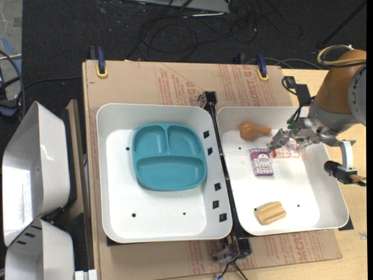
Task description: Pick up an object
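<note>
In the camera view, the gripper (pixel 284 143) hangs low in the right white bin (pixel 326 200), just right of a small purple patterned packet (pixel 262 162); whether its fingers are apart I cannot tell. This looks like the approach, not yet a grasp; next it must centre over the flat packet. A smooth brown pear-shaped toy (pixel 252 130) lies farther, a tan bread-like block (pixel 271 212) nearer. The left bin holds a glossy teal divided plastic plate (pixel 169 157).

A teal divided plate (pixel 169 156) lies in the left white bin (pixel 111 174). Both bins rest on a cardboard-covered bench (pixel 175 80), with yellow clamps (pixel 102 67) at its far edge and cables (pixel 175 22) beyond.
</note>
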Available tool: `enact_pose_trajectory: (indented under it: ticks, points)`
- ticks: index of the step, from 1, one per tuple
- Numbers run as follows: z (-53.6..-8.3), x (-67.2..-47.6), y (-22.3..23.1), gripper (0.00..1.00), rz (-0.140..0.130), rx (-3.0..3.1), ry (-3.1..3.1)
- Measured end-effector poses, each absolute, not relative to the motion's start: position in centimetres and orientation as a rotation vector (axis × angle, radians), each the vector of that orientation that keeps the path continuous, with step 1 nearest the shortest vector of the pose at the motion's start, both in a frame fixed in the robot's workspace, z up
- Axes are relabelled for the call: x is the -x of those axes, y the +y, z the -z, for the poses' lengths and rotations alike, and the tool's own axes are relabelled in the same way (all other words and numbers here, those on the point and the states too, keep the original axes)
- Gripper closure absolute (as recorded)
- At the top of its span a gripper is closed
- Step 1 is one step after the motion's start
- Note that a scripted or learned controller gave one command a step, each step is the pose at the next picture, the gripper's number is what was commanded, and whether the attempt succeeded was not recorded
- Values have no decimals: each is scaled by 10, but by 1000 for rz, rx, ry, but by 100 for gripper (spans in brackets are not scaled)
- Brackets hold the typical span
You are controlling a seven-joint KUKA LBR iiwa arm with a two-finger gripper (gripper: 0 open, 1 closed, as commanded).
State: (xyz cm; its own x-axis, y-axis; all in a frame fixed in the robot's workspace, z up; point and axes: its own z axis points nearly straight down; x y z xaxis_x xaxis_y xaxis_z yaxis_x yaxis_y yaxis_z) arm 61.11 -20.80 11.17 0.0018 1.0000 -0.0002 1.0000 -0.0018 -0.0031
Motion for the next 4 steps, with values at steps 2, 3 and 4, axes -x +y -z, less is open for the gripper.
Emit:
enact_pose_trajectory:
  ticks: [2,3,4]
  points:
    - [-186,-622,-205,100,5,2222,-2230]
    - [-221,-623,-205,100,4,2222,-2229]
    - [-229,-614,-157,100,2,2214,-2229]
